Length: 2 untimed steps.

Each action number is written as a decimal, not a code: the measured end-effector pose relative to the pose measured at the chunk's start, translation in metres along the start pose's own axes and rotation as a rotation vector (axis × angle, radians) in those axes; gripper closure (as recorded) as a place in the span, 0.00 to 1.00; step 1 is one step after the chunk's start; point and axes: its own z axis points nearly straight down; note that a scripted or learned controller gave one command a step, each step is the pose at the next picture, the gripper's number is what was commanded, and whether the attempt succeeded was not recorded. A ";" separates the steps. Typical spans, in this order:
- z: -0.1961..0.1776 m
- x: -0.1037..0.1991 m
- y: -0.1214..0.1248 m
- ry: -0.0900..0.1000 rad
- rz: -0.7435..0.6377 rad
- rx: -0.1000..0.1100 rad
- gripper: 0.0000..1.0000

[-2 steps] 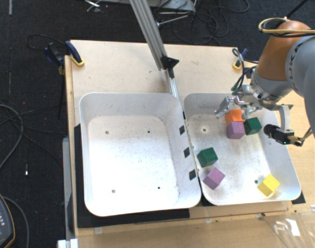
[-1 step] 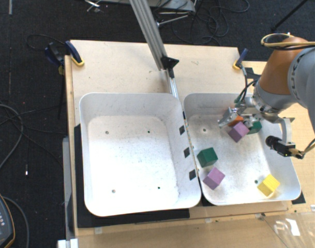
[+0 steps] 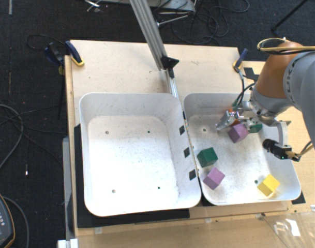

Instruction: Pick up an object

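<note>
At the near edge of the right bin (image 3: pixel 294 190), a yellow block (image 3: pixel 268 185) sits in the front right corner, and a purple block (image 3: pixel 214 177) lies further left, close to the wall shared with the left bin (image 3: pixel 131 154). Just behind that purple block rests a green block (image 3: pixel 207 156). Deeper in the right bin, the gripper (image 3: pixel 239 122) hangs low over a second purple cube (image 3: pixel 238 133), which sits tilted directly beneath it and seems to touch it; whether the fingers are apart, together or clamped on that cube cannot be told from this angle. The grey arm with its orange band (image 3: pixel 273 76) reaches in from the right above the tabletop (image 3: pixel 121 66).
</note>
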 end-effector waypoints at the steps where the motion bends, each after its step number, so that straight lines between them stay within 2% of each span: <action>1: 0.001 0.003 -0.021 0.002 0.003 0.005 0.00; 2: 0.000 0.037 -0.013 0.002 -0.002 0.003 0.00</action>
